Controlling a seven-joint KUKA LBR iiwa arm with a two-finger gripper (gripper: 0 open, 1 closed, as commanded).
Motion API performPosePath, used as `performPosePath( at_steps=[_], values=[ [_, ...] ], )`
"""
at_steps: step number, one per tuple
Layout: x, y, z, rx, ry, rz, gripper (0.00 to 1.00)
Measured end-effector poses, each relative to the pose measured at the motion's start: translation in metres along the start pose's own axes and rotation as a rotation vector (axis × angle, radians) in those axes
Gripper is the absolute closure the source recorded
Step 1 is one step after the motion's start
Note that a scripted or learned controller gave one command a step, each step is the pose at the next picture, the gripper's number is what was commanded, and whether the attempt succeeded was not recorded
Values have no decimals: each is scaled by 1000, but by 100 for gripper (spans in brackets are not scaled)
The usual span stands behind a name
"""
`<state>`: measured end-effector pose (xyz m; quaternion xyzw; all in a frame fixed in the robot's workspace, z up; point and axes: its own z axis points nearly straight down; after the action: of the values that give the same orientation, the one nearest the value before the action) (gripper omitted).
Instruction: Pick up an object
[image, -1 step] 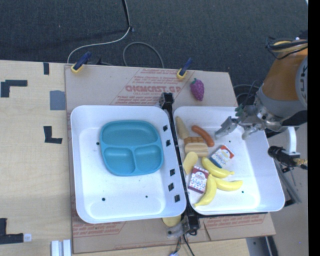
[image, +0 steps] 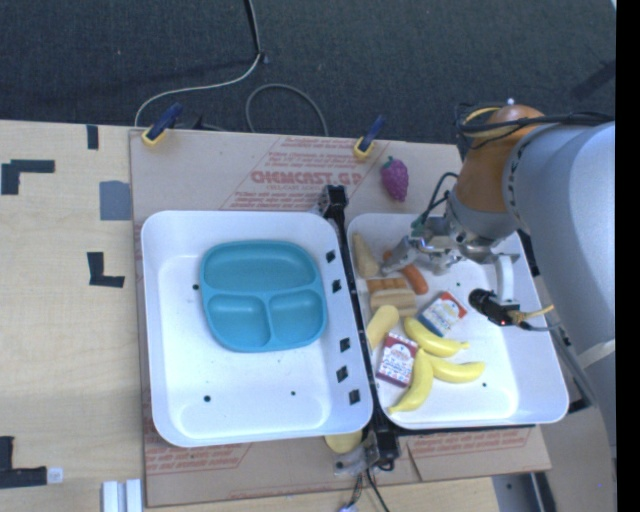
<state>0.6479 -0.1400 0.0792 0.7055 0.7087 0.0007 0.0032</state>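
My claw (image: 405, 255) sits low in the right bin (image: 535, 395) nr its back edge, just over a hot dog (image: 415, 279); can't tell if it's gripping anything. Bananas (image: 435, 365) nr front.

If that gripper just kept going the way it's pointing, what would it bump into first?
Probably the orange carrot-like piece lying just below the gripper in the right bin, with the hot dog buns beside it. Depth is hard to judge from this slanted view.
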Motion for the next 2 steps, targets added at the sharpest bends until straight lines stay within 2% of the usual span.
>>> performPosePath(
  at_steps=[1,2],
  values=[
    [34,12,-8,-1,-21,6,0],
    [20,19,-7,5,-3,6,0]
  ],
)
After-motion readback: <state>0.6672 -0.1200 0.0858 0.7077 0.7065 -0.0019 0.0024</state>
